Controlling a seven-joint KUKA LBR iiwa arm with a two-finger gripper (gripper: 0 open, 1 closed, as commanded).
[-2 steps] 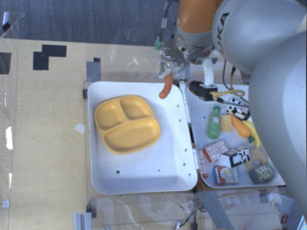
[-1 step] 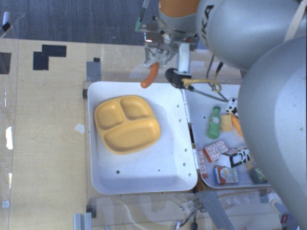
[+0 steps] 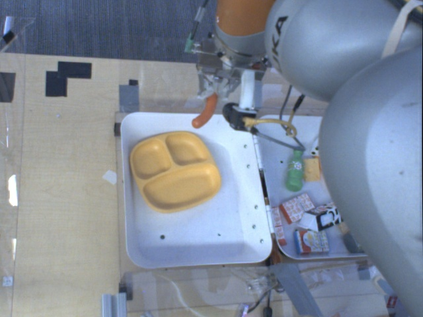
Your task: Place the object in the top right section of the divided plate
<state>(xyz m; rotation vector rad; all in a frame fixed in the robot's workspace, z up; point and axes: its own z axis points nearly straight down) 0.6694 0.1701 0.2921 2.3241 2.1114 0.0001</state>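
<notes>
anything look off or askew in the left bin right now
The yellow divided plate sits rotated, not square to the left bin. An orange hot dog hangs tilted at the gripper, over the bin's far rim rather than over the plate.

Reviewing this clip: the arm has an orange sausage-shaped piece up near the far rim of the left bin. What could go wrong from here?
1. The orange sausage hangs tilted from the gripper, seemingly pinched near its top end, so it may slip or swing out in transit.
2. It hangs over the far rim of the left bin, short of the yellow divided plate; dropped now, it would miss.
3. The top right section is small and shallow; a long piece may roll across the ridge.
</notes>
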